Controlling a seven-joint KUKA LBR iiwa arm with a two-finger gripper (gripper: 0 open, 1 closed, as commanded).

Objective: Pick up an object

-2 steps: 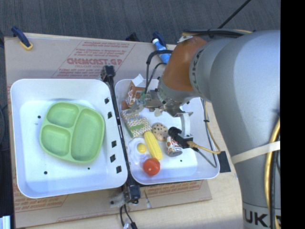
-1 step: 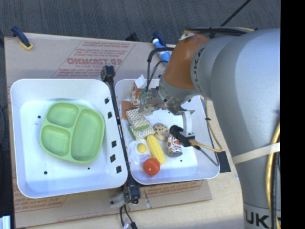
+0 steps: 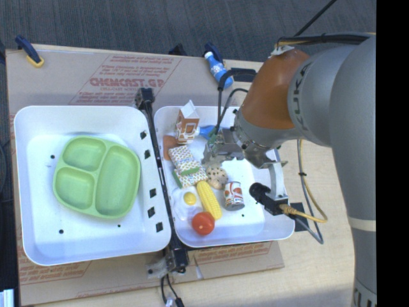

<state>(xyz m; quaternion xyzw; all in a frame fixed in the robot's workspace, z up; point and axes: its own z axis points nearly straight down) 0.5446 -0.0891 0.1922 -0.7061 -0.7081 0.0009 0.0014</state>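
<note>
Counter (image 3: 57,69) with two bins — toy food crowds right bin (image 3: 276,232); hand (image 3: 216,147) low over it to grab, grip unclear; tray (image 3: 97,177) left

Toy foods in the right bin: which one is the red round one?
The tomato, at the bin's near edge, just below the yellow corn. The others aren't red and round.

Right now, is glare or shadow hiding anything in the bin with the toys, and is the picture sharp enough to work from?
Camera view: hard light from one side whitens the right bin floor near the can, while the arm shades the bin's upper part around the pincer; the picture is soft, so labels are unreadable; the tomato and corn read clearly.
</note>
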